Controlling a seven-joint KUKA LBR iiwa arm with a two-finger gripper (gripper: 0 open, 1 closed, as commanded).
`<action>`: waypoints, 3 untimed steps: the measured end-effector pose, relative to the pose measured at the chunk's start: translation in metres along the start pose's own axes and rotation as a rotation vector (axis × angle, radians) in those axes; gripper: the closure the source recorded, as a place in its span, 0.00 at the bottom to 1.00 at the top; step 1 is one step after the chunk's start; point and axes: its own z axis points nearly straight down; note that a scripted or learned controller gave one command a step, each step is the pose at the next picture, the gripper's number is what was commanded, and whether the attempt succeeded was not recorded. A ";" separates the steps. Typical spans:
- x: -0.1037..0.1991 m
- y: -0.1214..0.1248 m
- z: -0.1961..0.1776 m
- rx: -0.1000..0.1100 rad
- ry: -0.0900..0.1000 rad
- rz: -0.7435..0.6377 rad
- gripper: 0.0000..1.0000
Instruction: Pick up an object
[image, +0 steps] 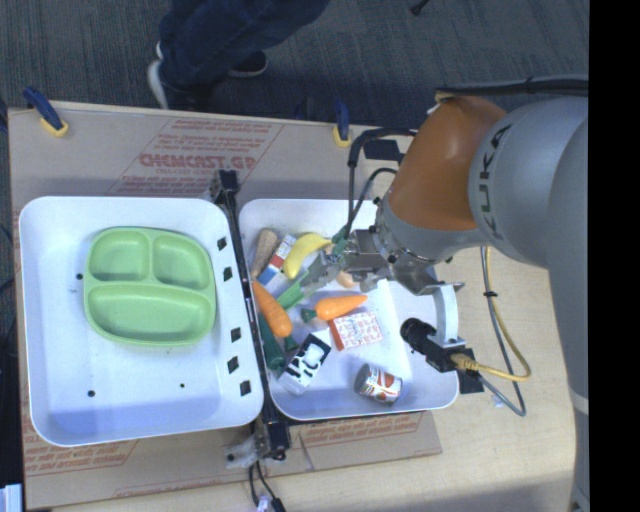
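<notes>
A wooden bench carried a printed cardboard sheet. Two white bins sat side by side on it.

Small toys lie jumbled in the right bin.

my arm is grey with an orange band. both bins are white. the divided plate is pale green, the banana yellow, two carrots orange.
</notes>
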 end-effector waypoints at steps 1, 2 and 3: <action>-0.043 -0.022 0.141 -0.005 0.000 -0.002 0.00; -0.045 -0.019 0.130 -0.010 -0.005 -0.007 1.00; -0.074 -0.048 0.028 -0.003 0.000 0.001 1.00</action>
